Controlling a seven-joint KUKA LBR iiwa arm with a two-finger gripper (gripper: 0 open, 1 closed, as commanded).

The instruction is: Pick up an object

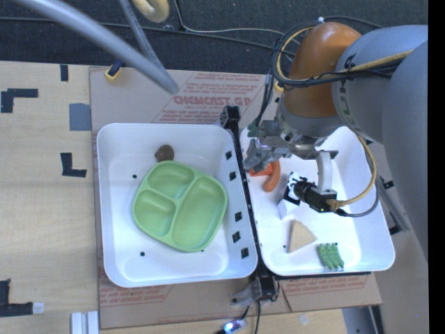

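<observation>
Orange piece point(272, 176) is lying right under our gripper point(263, 157), long axis near-to-far; can't tell grip state.

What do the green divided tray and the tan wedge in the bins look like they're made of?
The green divided tray looks like moulded plastic: even colour, soft sheen, rounded compartment ridges. The tan wedge looks matte, with flat faces and sharp edges, perhaps foam, wood or toy plastic; the picture leaves that open.

You see a light wooden bench point(42, 207) with black tape marks point(68, 165), brown cardboard point(208, 96) under the bins, and dark carpet point(229, 5) beyond.
</observation>
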